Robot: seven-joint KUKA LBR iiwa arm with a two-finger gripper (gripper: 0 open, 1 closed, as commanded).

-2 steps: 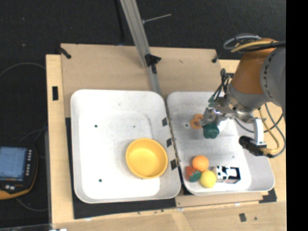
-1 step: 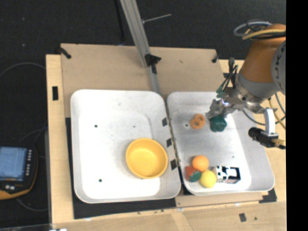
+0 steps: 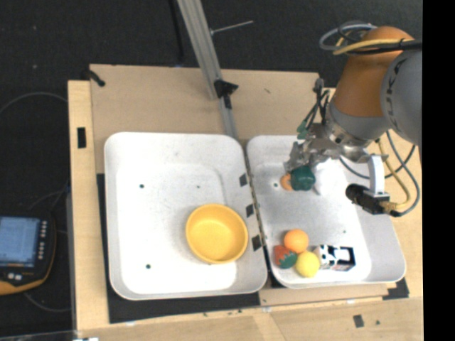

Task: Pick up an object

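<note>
Toys lie in the right bin [image 3: 370,251]: a green one [image 3: 303,179] beside an orange ball [image 3: 286,182], directly under the pincer [image 3: 301,163], whose grip I cannot tell.

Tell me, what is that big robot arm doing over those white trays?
The grey and orange arm is reaching in over the right bin. Its gripper is low at the back of that bin, right above a dark green thing with a small orange thing beside it. I cannot tell if it has grabbed anything. Near the front of the same bin sit an orange ball, a yellow ball and a black-and-white block. The left bin has a yellow bowl in it.
</note>
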